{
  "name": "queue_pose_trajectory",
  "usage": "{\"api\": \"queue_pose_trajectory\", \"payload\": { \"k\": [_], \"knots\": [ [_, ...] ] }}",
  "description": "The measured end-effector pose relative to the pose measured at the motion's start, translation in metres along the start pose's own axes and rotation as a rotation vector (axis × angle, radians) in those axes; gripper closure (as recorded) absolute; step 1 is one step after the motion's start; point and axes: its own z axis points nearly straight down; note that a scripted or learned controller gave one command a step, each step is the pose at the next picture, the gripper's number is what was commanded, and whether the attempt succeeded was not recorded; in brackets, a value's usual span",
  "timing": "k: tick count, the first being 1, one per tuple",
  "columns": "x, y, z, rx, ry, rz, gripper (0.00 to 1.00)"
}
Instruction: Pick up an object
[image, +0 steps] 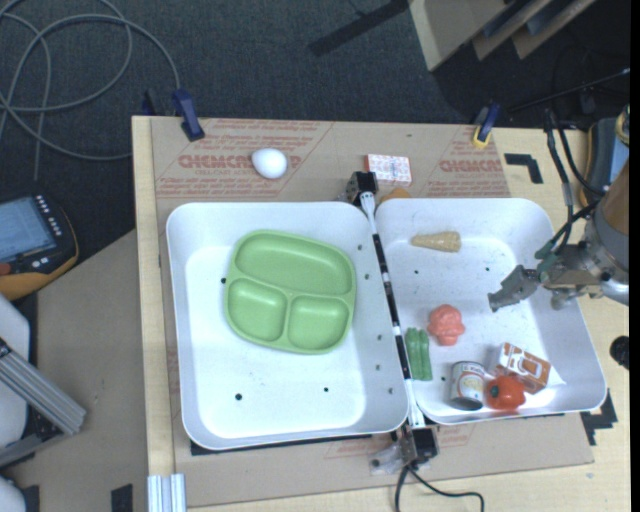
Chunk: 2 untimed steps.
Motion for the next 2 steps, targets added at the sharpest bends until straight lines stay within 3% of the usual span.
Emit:
{"api": "queue_pose_trajectory", "payload": {
  "k": [1,2],
  "knots": [
    [0.031,0.032,0.105,0.003,0.001,0.000,0.00],
    [0.026,0.052,0.163,0.003,0.001,0.001,0.00]
  ]
}}
